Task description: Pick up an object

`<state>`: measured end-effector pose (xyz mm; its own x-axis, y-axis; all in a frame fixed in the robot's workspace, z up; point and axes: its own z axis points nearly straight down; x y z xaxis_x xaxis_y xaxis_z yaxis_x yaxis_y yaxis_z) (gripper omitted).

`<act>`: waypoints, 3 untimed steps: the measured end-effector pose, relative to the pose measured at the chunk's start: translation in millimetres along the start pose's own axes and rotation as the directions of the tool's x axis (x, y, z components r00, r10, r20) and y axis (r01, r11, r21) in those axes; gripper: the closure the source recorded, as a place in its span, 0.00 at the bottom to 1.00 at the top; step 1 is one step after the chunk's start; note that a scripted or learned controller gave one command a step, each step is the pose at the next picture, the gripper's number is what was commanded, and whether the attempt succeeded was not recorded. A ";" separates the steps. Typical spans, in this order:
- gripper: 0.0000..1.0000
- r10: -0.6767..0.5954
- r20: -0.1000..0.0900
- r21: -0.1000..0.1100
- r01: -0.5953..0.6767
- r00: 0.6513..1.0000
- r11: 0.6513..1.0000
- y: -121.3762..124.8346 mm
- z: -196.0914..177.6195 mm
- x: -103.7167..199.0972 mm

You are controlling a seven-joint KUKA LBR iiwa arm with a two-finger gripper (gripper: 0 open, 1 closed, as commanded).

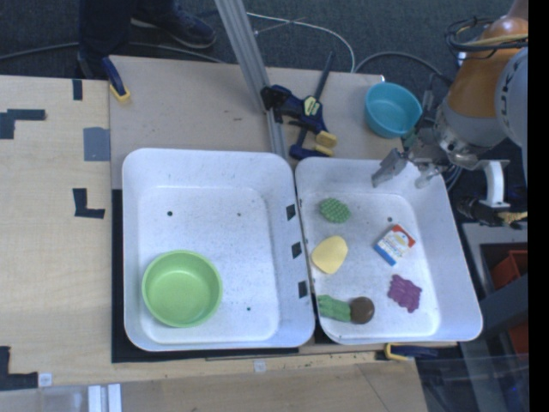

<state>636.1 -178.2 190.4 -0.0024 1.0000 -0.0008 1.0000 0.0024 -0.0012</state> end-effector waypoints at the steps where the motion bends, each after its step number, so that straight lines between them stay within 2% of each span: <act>1: 0.00 0.000 0.000 0.000 0.000 1.000 1.000 0.0 0.0 -0.1; 3: 0.00 0.000 0.000 0.005 0.000 1.000 1.000 -3.4 98.2 3.5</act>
<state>632.5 -174.7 92.2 -0.0021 1.0000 -0.0004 1.0000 0.0021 -0.0063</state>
